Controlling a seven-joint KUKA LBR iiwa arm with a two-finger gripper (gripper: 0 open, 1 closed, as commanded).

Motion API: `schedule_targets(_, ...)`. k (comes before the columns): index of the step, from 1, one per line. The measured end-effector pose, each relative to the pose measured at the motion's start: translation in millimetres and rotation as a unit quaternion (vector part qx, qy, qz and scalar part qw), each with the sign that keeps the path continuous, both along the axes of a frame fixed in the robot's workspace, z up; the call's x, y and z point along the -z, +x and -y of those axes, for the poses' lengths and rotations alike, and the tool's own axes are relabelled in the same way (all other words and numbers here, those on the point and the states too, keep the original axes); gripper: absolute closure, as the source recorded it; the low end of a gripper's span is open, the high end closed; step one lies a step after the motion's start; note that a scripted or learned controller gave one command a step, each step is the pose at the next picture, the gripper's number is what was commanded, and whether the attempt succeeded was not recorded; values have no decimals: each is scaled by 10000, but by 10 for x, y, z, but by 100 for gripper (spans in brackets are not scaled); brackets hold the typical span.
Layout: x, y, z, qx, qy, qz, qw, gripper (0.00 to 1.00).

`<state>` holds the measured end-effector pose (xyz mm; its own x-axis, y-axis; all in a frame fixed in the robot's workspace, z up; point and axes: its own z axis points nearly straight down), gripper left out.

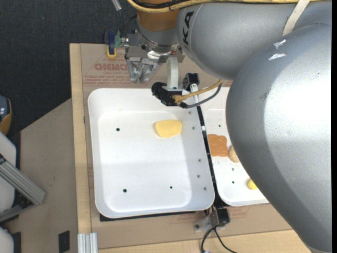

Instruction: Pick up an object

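Note:
A pale yellow, rounded object (168,128) lies flat in the left bin (105,157), in its far right part. My gripper (140,73) hangs over the cardboard just beyond the left bin's far rim, up and to the left of the yellow object and clear of it. Nothing shows in the gripper. In the right bin (231,194), an orange-brown piece (216,144) lies near the divider, with a small tan piece (233,154) beside it and a small yellow piece (251,184) nearer the front. The arm hides most of the right bin.
The grey arm (274,88) covers the right side of the view. A black cable fitting (167,95) hangs by the left bin's far right corner. Brown cardboard (81,141) surrounds the bins. A blue and yellow clamp (111,42) sits at the board's far edge.

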<state>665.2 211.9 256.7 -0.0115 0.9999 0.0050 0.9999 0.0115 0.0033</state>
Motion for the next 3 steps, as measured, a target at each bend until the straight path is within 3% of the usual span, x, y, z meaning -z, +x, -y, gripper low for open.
schedule_targets(1,222,5,-136,48,-27,-39,10000,100)
schedule_targets(3,253,-83,-123,56,-30,-34,10000,100)
